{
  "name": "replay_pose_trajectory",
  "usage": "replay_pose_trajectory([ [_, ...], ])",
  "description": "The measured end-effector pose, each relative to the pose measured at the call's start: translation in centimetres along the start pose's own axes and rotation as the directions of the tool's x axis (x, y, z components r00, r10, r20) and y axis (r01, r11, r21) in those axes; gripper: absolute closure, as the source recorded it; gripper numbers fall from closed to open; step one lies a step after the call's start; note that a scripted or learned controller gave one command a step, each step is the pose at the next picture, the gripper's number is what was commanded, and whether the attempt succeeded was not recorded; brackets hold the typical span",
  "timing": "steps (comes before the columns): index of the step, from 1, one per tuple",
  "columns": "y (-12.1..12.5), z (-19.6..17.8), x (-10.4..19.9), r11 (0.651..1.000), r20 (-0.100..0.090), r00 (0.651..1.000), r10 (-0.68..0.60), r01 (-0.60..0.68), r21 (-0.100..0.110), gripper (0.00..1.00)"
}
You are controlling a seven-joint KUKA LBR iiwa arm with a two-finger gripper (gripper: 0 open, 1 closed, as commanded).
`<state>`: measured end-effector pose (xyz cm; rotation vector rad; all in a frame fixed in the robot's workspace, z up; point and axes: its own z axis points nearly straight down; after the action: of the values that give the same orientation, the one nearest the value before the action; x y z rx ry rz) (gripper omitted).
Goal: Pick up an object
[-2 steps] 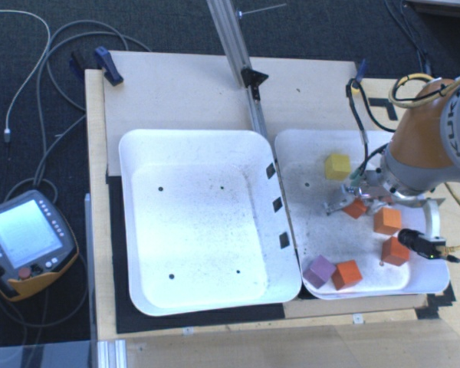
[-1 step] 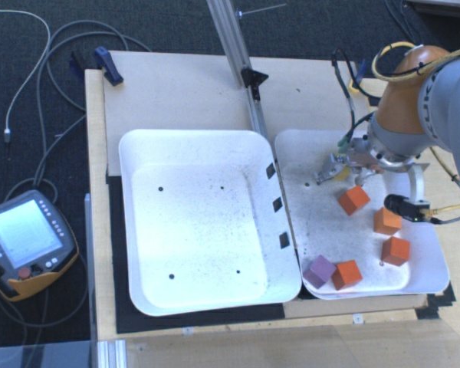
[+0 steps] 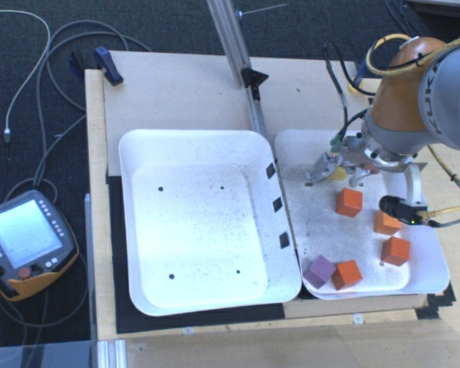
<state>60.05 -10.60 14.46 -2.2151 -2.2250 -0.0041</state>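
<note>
1. The gripper (image 3: 339,172) hangs over the right bin (image 3: 314,205); whether its fingers are open, I cannot tell.
2. Orange blocks (image 3: 349,202) lie right of centre, a purple block (image 3: 320,271) lower.
3. The wooden bench (image 3: 176,90) stands on dark carpet (image 3: 31,83); a handheld control screen (image 3: 27,240) lies at left.

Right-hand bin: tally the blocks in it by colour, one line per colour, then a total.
Orange blocks: 4
Purple block: 1
Yellow piece, partly hidden by the gripper: 1
Total: 6
</note>
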Motion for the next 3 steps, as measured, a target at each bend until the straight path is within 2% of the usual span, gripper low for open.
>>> replay_pose_trajectory([
  [1, 4.1, 4.7, -3.1, 1.000, 0.004, 1.000, 0.004, -0.004, -0.001, 0.00],
  [2, 4.1, 3.3, -3.0, 1.000, 0.005, 1.000, 0.002, -0.002, -0.004, 1.00],
  [3, 6.4, -6.0, 5.7, 1.000, 0.000, 1.000, -0.004, 0.004, -0.010, 1.00],
])
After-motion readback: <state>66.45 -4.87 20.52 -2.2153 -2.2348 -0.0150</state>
